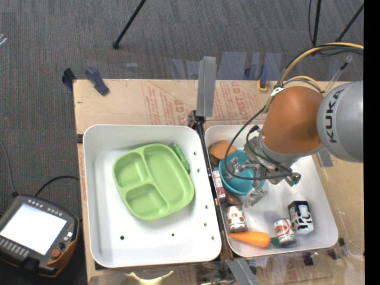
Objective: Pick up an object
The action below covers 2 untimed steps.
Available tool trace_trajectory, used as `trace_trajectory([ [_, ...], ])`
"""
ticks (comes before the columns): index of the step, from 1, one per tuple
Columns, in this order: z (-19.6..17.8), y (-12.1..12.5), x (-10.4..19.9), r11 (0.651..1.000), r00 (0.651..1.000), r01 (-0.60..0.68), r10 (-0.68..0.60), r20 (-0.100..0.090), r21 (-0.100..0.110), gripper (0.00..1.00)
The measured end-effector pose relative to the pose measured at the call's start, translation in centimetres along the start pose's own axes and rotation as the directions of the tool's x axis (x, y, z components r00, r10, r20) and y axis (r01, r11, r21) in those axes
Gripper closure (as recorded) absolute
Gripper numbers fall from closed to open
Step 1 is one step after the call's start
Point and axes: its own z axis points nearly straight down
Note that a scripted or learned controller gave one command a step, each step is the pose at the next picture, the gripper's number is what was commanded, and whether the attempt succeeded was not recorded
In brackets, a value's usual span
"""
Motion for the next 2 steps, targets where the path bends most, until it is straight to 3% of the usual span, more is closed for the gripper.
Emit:
trace_trajectory([
  [1,0.0,-0.5,-0.2,0.985,0.985,-0.170,0.170,0.002,-0.005,0.00],
  [2,0.1,0.0,6.1,0.953,0.953,-0.302,0.302,-0.002,-0.005,0.00],
])
